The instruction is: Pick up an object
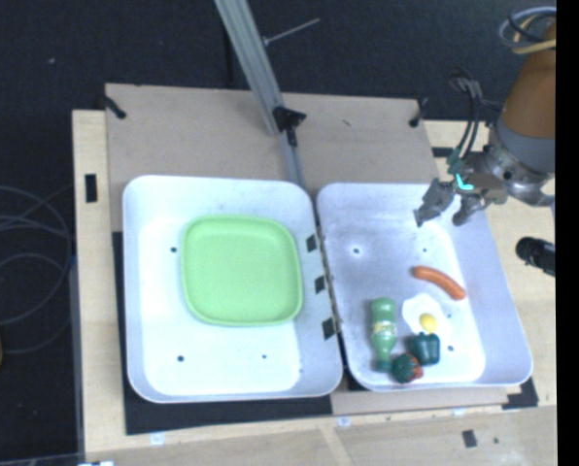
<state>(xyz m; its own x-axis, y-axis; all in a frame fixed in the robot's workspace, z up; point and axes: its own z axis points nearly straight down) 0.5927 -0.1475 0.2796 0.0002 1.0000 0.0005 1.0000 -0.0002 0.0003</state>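
Note:
My gripper (445, 211) hangs over the far right part of the right bin (367, 212), its two dark fingers spread open with nothing between them. Below it in that bin lie an orange sausage (439, 280), a fried egg (424, 316), a green bottle (383, 331) and a small dark green and teal toy (417, 356). The sausage is the nearest piece, a short way toward the front of the bin from the fingertips.
The left bin (149, 260) holds a light green square plate (241, 269). A grey pole (255, 56) slants up from the bench's back edge between the bins. Cables trail on the dark floor at the left.

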